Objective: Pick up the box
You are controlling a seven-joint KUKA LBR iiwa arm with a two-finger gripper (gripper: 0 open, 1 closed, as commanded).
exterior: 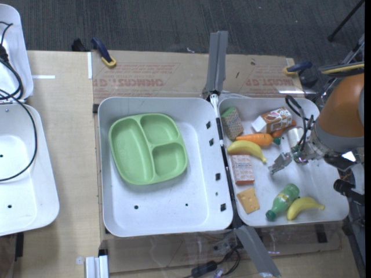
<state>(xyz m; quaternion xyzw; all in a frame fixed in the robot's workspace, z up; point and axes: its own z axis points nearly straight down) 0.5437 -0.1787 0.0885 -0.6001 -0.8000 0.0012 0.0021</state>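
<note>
A green plate (pixel 149 149) with three parts lay in the left bin (pixel 116 213). In the right bin (pixel 324 210), a small green carton (pixel 232 122) stood by the left wall, above a banana (pixel 246 149), a pink packet (pixel 242 169) and a cheese slice (pixel 248 200). The box (pixel 275 121), orange and white, lay near the back, touching a carrot (pixel 255 138). The gripper (pixel 282 162) hung open below the box, holding nothing. A green bottle (pixel 282 201) and another banana (pixel 304 206) lay in front.
</note>
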